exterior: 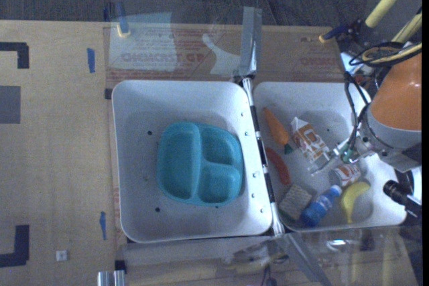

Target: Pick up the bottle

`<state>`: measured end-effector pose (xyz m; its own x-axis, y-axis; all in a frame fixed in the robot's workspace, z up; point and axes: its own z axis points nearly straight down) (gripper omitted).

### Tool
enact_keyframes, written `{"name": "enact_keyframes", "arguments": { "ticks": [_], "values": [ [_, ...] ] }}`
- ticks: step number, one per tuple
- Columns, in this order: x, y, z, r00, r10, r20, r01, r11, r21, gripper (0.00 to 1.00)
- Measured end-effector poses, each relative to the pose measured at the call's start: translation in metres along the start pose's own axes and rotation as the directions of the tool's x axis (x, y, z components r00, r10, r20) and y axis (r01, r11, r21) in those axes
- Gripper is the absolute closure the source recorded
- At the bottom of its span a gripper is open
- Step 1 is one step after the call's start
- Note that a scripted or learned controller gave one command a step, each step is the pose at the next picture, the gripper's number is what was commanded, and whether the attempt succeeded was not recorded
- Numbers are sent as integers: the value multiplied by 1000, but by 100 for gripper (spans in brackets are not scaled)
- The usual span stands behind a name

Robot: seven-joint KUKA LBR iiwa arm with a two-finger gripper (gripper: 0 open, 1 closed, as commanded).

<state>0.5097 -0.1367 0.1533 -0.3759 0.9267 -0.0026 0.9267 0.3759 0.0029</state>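
1. The arm (395, 104), grey with an orange band, comes in from the right over the right bin (315, 97); its fingers (343, 156) sit in a dark, cluttered spot above the bin floor, and I cannot tell whether they are apart or together, or whether they touch anything.
2. The bottle (320, 205), blue with a white cap end, lies on its side just below and a little left of the fingers, near the bin's lower wall.
3. Right of the bottle, below the fingers, lies a yellow banana-like piece (355, 196).
4. Left of the bottle rests a grey sponge-like block (295, 199).
5. A small white-and-red packet (346, 173) lies just under the fingers, close to them.
6. A white-and-orange carton (307, 138) lies just left of the fingers; further left are an orange carrot (275, 127) and a red chili-like piece (279, 167) along the divider.
7. The left bin (134, 144), well apart from the fingers, holds a teal divided tray (200, 162) with bare white floor around it.
8. Both bins sit on the brown counter (53, 164).
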Motion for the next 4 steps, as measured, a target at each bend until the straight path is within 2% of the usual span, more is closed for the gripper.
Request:
{"name": "enact_keyframes", "arguments": {
  "ticks": [1, 2, 3, 4],
  "values": [
    [-25, -27, 40, 954, 300, 12, -300, 954, -18, 0],
    [35, -16, 66, 971, 239, 1, -239, 971, -4, 0],
    [35, -16, 55, 971, 240, -1, -240, 971, -6, 100],
    [-2, 31, -25, 866, 500, 0, -500, 866, 4, 100]
  ]
}}
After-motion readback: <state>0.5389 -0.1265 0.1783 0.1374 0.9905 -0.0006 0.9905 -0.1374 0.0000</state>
